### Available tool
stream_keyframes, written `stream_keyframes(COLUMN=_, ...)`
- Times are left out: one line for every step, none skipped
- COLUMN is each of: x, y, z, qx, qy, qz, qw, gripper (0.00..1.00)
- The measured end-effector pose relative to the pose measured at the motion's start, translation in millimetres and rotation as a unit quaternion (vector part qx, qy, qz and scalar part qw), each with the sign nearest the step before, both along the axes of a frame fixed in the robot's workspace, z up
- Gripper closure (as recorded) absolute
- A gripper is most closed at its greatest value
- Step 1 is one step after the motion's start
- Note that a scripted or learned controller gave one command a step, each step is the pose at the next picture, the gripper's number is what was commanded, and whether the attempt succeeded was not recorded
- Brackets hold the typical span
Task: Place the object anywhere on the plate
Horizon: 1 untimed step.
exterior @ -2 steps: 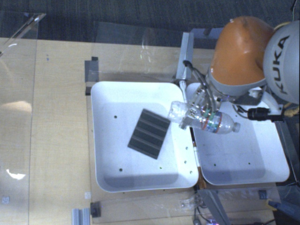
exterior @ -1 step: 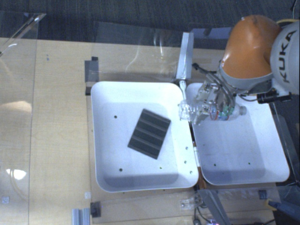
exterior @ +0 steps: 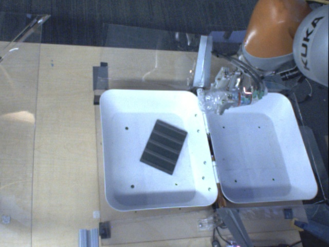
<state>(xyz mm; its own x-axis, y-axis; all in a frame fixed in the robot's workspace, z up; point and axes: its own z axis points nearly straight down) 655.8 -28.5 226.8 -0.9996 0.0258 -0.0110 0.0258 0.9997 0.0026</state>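
Note:
A dark grey ribbed rectangular slab [exterior: 164,146] lies flat and slightly turned in the middle of the left bin [exterior: 118,189]. My gripper [exterior: 215,101] hangs over the far left corner of the right bin [exterior: 303,184], right by the divide between the two bins. It is up and to the right of the slab, well apart from it. The gripper's tip is pale and blurred, and I cannot make out any object in it. The orange band of the arm [exterior: 270,22] sits above it at the top right.
A clear upright panel [exterior: 203,60] stands just behind the bins near the gripper. The wooden bench [exterior: 51,138] stretches to the left. Cables and brackets [exterior: 226,230] lie at the front edge below the bins.

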Motion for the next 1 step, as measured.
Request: stream_keyframes(x=-28.8, y=43.9, z=-12.4, qx=-0.0006, qy=0.002, qz=0.131, qw=0.9914, gripper=1.0)
